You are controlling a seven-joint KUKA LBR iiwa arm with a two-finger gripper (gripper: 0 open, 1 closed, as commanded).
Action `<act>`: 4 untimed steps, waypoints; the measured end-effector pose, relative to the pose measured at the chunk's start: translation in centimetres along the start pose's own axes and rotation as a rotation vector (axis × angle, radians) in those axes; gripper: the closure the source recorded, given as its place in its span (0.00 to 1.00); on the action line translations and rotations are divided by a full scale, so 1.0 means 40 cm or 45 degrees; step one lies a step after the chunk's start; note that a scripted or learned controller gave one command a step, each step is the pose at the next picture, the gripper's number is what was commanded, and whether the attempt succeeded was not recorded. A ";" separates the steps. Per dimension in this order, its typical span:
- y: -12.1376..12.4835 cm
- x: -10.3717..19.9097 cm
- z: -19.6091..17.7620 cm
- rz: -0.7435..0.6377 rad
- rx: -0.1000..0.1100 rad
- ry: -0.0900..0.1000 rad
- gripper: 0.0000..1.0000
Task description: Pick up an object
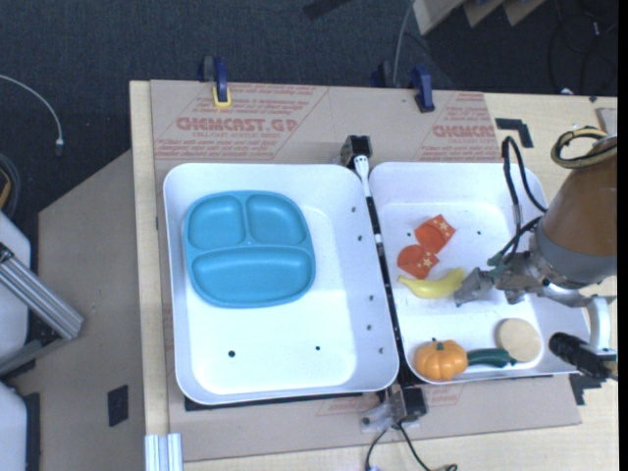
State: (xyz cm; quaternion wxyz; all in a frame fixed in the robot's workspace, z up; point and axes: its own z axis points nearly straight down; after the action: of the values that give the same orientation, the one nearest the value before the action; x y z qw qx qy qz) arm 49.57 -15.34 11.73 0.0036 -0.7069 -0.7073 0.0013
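Note:
The right bin (471, 180) holds several small objects. Two red pieces lie near its middle, one (435, 232) above the other (417, 259). Just below them lies a yellow banana (432, 285). Along the front edge sit an orange pumpkin (441, 359), a green piece (489, 358) and a tan round disc (519, 340). My gripper (475, 288) hangs low in the right bin, right at the banana's right end. The grey arm with its orange band (589, 204) comes in from the right.
A blue divided plate (250, 248) lies in the back half of the left bin (285, 361). A ridge with black fittings (378, 263) separates the two bins. Blue clamps (218, 75) hold the brown board at the back.

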 end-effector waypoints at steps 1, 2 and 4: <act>0.004 -0.004 -0.035 0.001 -0.011 -0.006 1.00; -0.009 0.002 -0.189 -0.001 -0.017 -0.007 1.00; -0.008 0.117 -0.248 -0.005 -0.006 -0.001 1.00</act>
State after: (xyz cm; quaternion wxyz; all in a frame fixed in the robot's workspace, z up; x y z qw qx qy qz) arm 49.30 -10.71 21.67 0.0015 -0.7054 -0.7088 -0.0002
